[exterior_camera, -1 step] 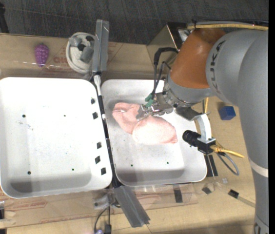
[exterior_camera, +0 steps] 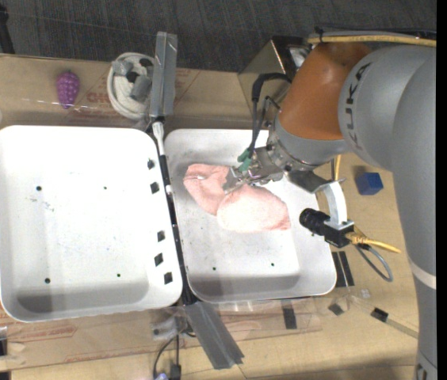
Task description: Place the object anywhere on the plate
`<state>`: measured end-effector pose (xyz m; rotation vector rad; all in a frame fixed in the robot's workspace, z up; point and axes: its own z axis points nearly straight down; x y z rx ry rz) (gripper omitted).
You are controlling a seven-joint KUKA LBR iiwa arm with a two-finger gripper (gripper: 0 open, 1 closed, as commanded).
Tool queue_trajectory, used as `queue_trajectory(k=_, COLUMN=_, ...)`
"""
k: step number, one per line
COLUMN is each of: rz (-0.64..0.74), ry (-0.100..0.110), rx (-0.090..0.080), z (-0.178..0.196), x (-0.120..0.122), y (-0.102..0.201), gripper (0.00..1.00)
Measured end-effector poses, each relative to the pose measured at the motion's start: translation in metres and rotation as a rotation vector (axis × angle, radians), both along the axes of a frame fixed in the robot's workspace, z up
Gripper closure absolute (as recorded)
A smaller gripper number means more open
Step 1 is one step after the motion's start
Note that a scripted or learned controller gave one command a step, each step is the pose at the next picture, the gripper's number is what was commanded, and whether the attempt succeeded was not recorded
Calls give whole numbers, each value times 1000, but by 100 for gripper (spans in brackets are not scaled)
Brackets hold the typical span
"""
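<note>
Two pink things lie in the right bin (exterior_camera: 208, 279), the first observer says. Which one is the plate?

The paler, rounded oval, the second answers. The plate (exterior_camera: 257, 212) is smooth and flat and sits near the bin's middle. The other pink object (exterior_camera: 201, 187) lies to its left and slightly farther back. It is flatter and irregular in outline, perhaps soft, and it looks to touch or overlap the plate's rim. From here the exact relation cannot be told.

And the arm?

The gripper (exterior_camera: 243, 172) hangs low over the place where the two pink shapes meet. Whether it is clenched or released cannot be told, and nothing shows that it grips anything.

So which step is this?

It is probably the pick, the second says, since the object does not yet lie squarely on the plate. The next move calls for a sure hold on that thin, limp-looking piece. Then a short carry to the right and nearer should set it down on the plate's smooth face. The glossy white bin floor gives little purchase, so it could slide.
</note>
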<state>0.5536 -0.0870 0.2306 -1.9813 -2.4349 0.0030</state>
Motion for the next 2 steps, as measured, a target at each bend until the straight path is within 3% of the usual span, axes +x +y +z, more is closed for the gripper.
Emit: queue_trajectory(k=2, rz=812, ry=-2, rx=1, z=6, x=3, y=115, gripper=100)
